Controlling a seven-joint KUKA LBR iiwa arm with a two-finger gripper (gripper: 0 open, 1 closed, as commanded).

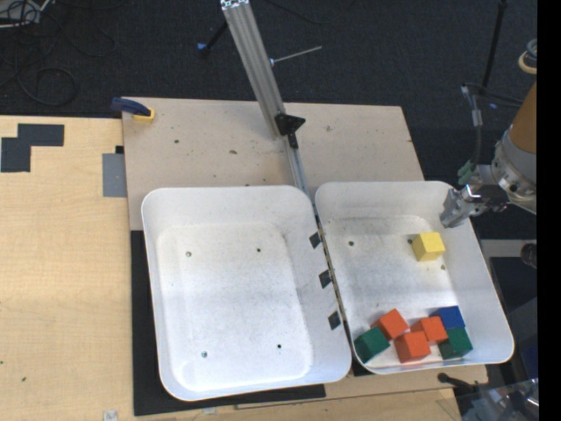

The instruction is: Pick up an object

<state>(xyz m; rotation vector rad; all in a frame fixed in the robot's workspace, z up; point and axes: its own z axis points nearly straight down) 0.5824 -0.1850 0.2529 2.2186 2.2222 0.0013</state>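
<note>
Two shallow white plastic bins with rounded corners sit side by side on the bench. Near the right bin's front edge, matte blocks cluster touching one another: three orange blocks, two green blocks and a blue block. A yellow cube lies apart, toward the far right corner. The metallic gripper hangs over the bin's right rim, just beside the yellow cube; whether it is released or clenched cannot be told. The left bin's floor is speckled.
</note>
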